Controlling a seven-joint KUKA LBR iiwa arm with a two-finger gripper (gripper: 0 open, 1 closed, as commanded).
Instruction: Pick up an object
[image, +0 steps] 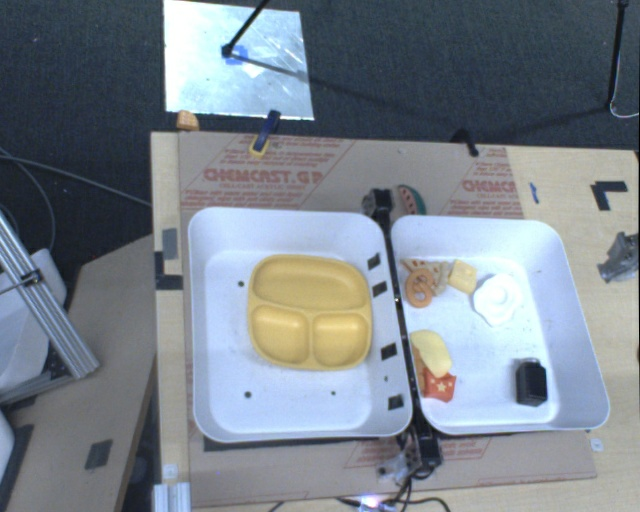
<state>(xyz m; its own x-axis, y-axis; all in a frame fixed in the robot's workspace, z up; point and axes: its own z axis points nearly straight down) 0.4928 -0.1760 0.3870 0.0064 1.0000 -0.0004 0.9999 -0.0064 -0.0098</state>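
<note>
jaws' state cannot be told: the gripper is a small grey shape at the right edge, over the table and clear of the right bin. judging by that, no object is picked yet and the whole reach, descent and grasp remain. nearest in that bin lie a black block and a red piece touching a yellow piece, whose long axis runs near-right to far-left. farther are a white object and a pretzel. the left bin holds a yellow divided plate.
</note>
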